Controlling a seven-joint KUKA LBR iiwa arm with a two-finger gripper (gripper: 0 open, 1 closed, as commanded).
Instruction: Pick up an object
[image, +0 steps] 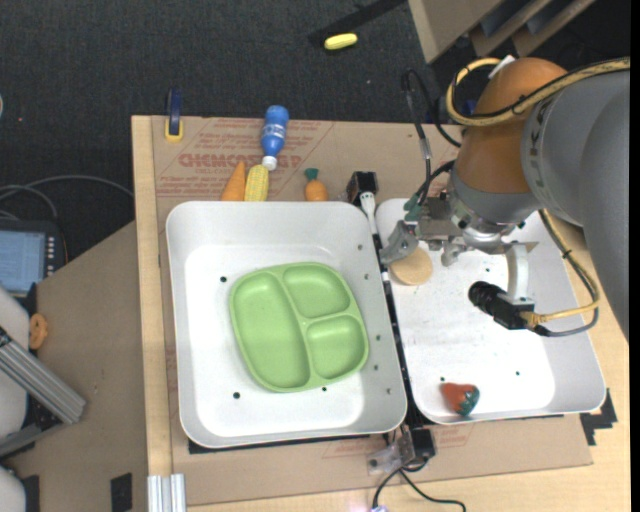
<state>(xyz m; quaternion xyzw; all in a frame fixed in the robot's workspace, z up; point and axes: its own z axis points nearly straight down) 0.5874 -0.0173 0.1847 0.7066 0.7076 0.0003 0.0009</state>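
Claw (418, 240) is parked over the tan disc (411, 269) by the left wall of the right bin (560, 350); grip can't be told, nothing lifted yet.

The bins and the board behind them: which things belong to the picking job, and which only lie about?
Job: gripper, tan disc, red toy, green plate.
Lying about: bottle, corn, small carrot.

1. Bright, even light from above; the white left bin (200, 260) and right bin (560, 370) look slightly washed out.
2. Shadows are faint and soft-edged.
3. Dark floor (100, 60) swallows detail; overall sharpness is modest.
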